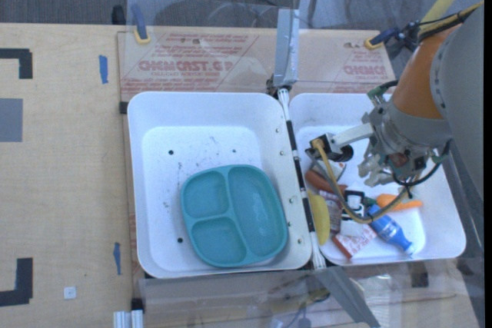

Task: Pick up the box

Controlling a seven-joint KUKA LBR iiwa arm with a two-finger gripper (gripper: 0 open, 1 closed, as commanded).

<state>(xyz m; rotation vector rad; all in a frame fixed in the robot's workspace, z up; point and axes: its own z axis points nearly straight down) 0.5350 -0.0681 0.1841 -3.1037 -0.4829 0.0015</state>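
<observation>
A small red and white box (354, 240) lies flat near the front edge of the right bin (438, 238), among other items. My gripper (376, 167) hangs over the middle of this bin, behind the box and apart from it, with nothing visibly held. The grey wrist and its orange band hide the bin's back right part.
Around the box lie a blue bottle (392, 231), an orange carrot (398, 203), a yellow banana (320, 216) and a red-brown sausage (326, 182). The left bin (154, 127) holds a teal divided plate (233, 215). A clear screen stands behind both bins.
</observation>
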